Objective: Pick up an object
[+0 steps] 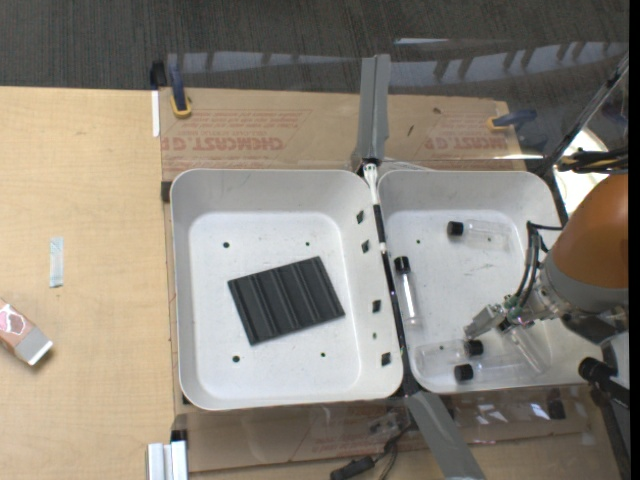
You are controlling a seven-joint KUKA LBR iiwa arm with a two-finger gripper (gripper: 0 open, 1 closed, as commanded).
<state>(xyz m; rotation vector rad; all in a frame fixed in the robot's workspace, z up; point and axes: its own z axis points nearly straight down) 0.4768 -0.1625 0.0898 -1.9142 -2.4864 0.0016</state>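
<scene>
In the right bin (440, 193) lie several clear tubes with black caps: one (472, 230) toward 12 o'clock, one (405, 286) along the 9 o'clock wall, and two (468, 346) (480, 370) near 6 o'clock. My end effector (492, 320) hangs low over the 5 o'clock part of this bin, just above these two tubes, and I cannot tell how it is set. The left bin (200, 268) on the tabletop (80, 168) carries a dark ribbed pad (286, 299) at its center.

claw (487, 321) low, arm (598, 243) right
</scene>
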